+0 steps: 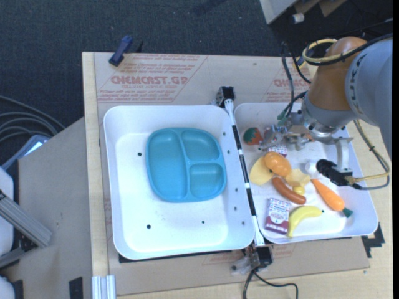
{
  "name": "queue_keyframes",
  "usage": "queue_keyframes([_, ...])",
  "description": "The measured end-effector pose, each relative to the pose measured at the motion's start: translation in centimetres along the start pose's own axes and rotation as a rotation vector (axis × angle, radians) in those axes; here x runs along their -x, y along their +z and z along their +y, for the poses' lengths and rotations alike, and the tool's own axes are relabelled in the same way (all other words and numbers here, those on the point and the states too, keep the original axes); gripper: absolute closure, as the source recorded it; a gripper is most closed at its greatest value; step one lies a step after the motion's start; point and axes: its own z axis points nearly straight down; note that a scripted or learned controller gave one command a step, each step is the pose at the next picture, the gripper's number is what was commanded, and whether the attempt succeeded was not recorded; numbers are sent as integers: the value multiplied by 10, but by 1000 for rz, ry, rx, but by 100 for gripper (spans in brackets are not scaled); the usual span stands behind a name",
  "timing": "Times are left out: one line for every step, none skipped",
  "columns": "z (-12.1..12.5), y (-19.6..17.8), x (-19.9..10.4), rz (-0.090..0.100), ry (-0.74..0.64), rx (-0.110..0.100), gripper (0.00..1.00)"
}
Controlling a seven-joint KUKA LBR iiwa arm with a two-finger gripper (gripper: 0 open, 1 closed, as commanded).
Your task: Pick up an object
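Note:
The right bin (365, 220) holds several toy foods. A red and green piece (251, 135) lies at its back left. An orange fruit (276, 162) sits on a yellow wedge (257, 174), with a sausage (289, 190) just in front of them. A carrot (328, 195), a banana (303, 216) and a small printed box (277, 215) lie nearer the front. My gripper (282, 137) hangs low over the back of this bin, just right of the red piece and just behind the orange fruit. Nothing shows in its grasp.
The left bin (121, 167) holds a blue divided plate (185, 164). A ridge (239, 167) separates the two bins. A small white piece (309, 166) lies near the carrot. A blue clip (120, 50) rests on the board's back left corner.

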Motion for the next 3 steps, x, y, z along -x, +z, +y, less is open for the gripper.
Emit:
queue_keyframes([12,15,-23,-1,0,4,0])
queue_keyframes([-50,15,-19,0,1,1,0])
queue_keyframes([-49,5,-20,0,2,4,100])
